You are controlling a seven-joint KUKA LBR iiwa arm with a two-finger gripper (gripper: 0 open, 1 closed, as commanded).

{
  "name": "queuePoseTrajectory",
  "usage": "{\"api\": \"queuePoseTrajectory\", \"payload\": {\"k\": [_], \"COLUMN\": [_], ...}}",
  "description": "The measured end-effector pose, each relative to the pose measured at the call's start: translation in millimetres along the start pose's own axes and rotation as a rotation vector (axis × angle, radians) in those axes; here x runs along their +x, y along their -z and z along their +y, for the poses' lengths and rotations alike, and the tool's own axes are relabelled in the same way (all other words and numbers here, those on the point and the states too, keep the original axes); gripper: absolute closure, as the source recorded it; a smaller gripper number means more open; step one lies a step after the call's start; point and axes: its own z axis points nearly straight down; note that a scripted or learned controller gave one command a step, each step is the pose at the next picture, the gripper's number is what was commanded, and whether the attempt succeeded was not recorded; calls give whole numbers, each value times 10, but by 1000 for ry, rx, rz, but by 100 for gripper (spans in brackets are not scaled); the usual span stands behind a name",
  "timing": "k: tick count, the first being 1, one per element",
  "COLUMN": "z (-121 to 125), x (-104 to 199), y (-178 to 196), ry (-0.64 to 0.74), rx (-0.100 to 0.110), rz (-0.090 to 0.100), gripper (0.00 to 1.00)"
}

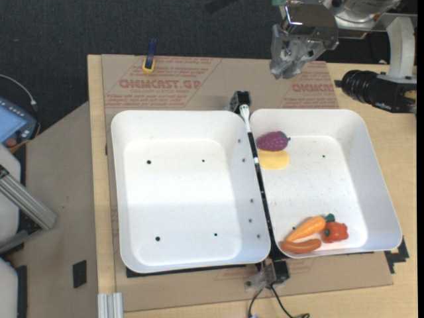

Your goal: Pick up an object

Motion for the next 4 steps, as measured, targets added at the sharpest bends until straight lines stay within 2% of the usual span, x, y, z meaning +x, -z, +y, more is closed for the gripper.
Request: {"api": "queuePoseTrajectory", "payload": {"k": [1,4], "z": [5,26], "x": [-22,-6], "y": [46,358], "ry": [-4,-2], "rx": [8,-2], "rz": [-3,-3], "gripper": [100,100]}}
